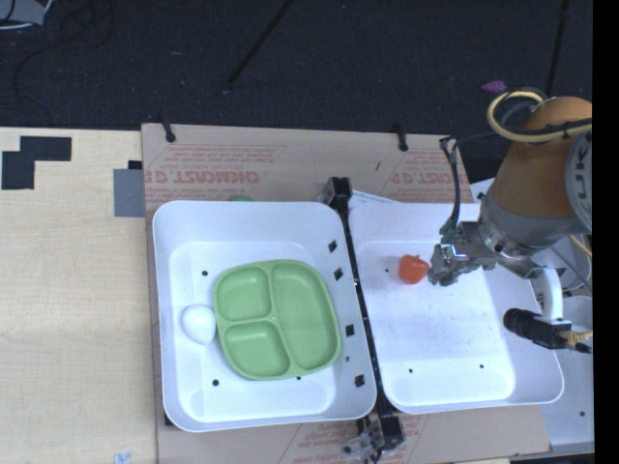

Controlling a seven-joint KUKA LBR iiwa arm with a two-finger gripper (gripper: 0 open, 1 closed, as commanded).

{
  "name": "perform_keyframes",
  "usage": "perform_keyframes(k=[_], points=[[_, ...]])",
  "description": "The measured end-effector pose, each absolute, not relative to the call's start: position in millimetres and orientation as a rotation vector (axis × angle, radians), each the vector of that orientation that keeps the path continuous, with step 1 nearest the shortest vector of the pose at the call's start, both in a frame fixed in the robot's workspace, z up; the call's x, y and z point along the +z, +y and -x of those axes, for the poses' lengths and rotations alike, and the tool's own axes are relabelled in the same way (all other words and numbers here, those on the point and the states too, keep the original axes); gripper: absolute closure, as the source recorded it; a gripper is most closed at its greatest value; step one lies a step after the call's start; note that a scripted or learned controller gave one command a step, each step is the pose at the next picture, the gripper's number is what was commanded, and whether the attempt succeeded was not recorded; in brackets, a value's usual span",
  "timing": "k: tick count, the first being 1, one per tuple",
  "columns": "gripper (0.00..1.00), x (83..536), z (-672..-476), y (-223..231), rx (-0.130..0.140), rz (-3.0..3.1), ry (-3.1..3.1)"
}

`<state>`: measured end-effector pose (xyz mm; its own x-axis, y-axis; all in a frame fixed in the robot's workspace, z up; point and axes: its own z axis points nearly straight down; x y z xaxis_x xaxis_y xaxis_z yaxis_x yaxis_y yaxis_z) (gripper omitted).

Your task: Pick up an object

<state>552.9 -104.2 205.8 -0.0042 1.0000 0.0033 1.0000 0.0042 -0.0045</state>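
White bins sit side by side; over the right bin [522,380] my gripper [443,267] hangs just beside a small orange object [413,270]. Whether my jaws are open or closed I cannot tell, nor its long axis.

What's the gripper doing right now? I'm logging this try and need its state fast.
Gripper: in the right bin, just beside the small red-orange object; open or closed cannot be told, and no hold on the object is visible.

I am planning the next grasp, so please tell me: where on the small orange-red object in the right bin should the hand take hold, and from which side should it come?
Probably from straight above, closing across the middle of the orange-red object. It looks small and rounded, lying alone on the right bin's flat floor with room around it. The hand is just to its right.
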Motion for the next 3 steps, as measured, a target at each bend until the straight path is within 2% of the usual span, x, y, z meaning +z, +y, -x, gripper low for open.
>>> perform_keyframes(k=[1,2,3], points=[[1.00,202.5,-560.7,-48.2,0.002,2.215,-2.222],[1.00,208.7,-549.6,2.8,0.002,2.213,-2.222],[1.00,218.1,-550.8,63.9,0.002,2.213,-2.224]])
